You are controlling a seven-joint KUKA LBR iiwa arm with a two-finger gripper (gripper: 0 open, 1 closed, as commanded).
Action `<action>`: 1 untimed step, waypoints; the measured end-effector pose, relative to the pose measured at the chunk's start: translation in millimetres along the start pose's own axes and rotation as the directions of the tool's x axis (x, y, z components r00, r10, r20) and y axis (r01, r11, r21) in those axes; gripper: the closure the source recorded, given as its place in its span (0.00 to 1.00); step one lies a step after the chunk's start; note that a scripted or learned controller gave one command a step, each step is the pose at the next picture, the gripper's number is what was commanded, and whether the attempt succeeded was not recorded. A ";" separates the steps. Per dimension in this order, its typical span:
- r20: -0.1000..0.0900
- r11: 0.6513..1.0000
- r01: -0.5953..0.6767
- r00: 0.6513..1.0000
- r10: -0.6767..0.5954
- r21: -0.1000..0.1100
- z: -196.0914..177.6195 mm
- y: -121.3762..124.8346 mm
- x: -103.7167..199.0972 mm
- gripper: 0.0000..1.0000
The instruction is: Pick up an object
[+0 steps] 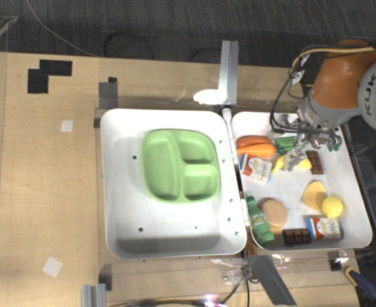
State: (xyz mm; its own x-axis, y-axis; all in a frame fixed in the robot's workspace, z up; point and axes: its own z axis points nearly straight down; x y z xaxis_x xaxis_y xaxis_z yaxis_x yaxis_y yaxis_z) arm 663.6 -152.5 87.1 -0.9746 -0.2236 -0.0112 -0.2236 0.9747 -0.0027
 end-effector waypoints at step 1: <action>-0.005 0.999 -0.046 0.999 0.046 -0.001 0.2 34.3 -12.6 0.00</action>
State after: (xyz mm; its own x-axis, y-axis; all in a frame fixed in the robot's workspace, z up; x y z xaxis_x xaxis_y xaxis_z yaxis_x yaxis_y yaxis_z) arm 668.2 -116.2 87.0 -0.9839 -0.1789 -0.0064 -0.1788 0.9839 -0.0014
